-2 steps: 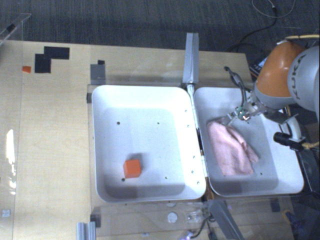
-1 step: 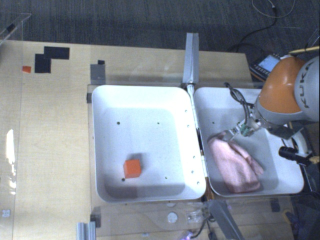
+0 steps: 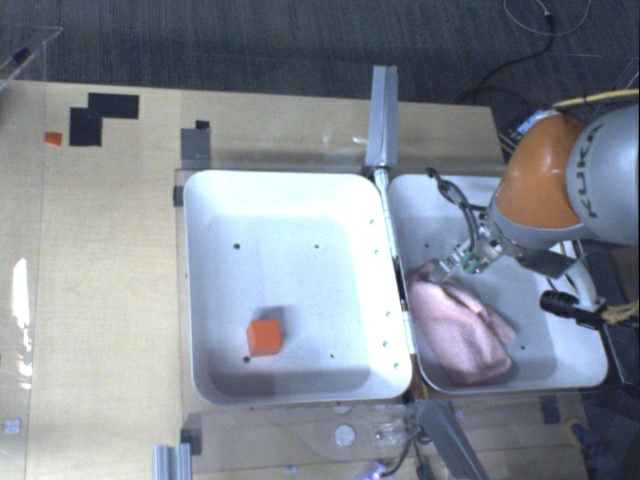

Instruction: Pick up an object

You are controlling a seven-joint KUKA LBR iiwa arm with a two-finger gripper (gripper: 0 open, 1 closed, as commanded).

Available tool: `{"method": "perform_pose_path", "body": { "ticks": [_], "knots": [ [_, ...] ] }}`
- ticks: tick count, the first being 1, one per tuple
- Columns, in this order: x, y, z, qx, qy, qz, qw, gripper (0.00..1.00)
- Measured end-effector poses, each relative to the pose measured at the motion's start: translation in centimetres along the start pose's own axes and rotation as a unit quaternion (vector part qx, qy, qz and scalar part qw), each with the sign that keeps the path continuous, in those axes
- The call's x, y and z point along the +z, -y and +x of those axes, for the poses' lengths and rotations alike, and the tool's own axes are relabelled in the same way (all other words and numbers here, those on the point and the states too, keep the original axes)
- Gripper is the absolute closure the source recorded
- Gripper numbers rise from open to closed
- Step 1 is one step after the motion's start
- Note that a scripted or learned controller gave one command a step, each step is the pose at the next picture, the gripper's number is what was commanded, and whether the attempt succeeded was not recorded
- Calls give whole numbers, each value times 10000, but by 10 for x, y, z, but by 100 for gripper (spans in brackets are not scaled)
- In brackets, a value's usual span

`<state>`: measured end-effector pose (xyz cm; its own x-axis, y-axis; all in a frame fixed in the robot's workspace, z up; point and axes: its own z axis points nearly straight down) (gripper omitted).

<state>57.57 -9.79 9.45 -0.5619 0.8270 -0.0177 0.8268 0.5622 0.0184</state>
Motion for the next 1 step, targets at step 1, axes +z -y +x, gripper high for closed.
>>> {"method": "perform_pose_path", "body": {
  "ticks": [1],
  "knots": [
    [2, -16, -6, 1426, -24, 24, 9898, 0]
  ]
}}
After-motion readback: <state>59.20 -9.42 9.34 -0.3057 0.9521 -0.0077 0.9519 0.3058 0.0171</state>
